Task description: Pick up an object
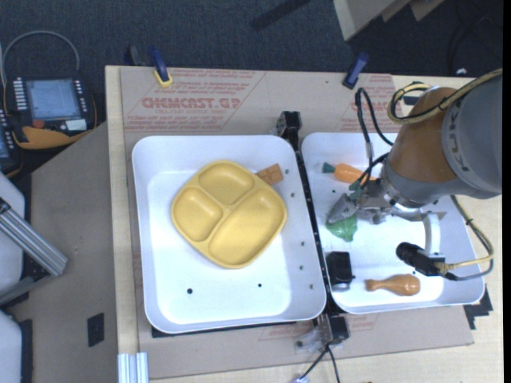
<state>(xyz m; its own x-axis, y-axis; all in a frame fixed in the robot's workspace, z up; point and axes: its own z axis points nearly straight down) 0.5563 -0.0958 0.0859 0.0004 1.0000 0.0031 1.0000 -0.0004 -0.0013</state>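
Black block (339,266) nearest, bottom-left of right bin (455,294), green toy (344,228) at its 12 o'clock under my gripper (345,214), my finger spread I cannot tell, carrot (348,171) at 12, yellow plate (229,212) at 9.

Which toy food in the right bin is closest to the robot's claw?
The green toy, right at the gripper. The carrot lies farther back, the brown drumstick near the front edge.

Yellow divided plate (229,212) in left bin (152,238); gripper (345,214) over green object (344,228).
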